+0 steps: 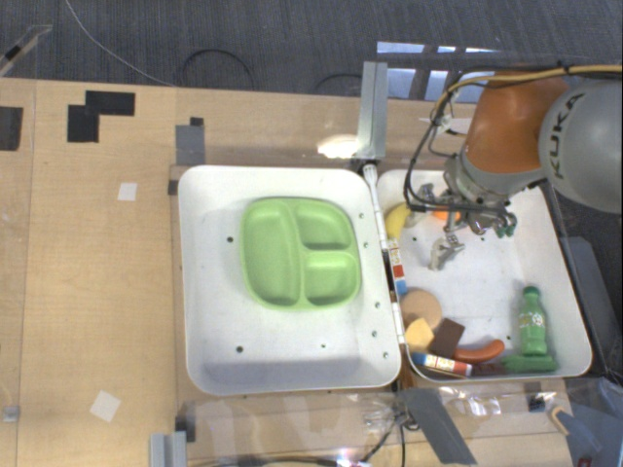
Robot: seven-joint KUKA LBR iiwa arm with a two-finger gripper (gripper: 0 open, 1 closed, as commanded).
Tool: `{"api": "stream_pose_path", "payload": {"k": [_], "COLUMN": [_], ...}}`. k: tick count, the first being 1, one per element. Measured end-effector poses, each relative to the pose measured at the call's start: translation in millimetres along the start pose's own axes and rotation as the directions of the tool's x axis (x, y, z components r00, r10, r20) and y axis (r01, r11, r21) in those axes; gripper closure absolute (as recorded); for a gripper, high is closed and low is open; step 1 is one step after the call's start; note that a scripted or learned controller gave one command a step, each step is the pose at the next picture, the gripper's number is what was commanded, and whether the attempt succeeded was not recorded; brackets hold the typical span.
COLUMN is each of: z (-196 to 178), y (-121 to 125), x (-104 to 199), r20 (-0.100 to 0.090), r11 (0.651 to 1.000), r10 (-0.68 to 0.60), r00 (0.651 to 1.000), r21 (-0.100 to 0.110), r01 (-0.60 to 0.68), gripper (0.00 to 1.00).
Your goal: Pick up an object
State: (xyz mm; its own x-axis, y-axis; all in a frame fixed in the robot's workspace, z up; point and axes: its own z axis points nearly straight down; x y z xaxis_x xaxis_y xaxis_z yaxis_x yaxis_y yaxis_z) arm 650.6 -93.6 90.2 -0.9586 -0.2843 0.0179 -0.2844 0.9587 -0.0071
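My gripper (447,252) hangs over a bare patch in the upper middle of the right bin (569,290), open with nothing between its fingers. A yellow fruit (396,221) lies to its left by the bin wall, and a small orange piece (443,216) shows just above it. Lower in the bin lie a tan round object (421,305), a yellow block (419,334), a brown block (448,336), a red sausage-shaped piece (480,350) and a marker (447,363). A green bottle (531,325) lies at the lower right.
The left bin (209,339) holds a green divided tray (300,252) in its middle. A metal post (374,105) stands behind the divider between the bins. Cables loop from the orange wrist band (506,125) above the right bin.
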Motion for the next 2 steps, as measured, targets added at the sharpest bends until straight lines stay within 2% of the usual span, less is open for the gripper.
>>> {"api": "stream_pose_path", "payload": {"k": [1,2], "z": [1.6,1.5], "y": [-25.4,-59.4], "x": [16.7,24.8], "r20": [0.028,0.028], "r11": [0.872,0.836], "r10": [-0.489,-0.548], "r00": [0.872,0.836], "r21": [0.013,0.015], "r01": [0.489,0.548], "gripper": [0.0,0.0]}}
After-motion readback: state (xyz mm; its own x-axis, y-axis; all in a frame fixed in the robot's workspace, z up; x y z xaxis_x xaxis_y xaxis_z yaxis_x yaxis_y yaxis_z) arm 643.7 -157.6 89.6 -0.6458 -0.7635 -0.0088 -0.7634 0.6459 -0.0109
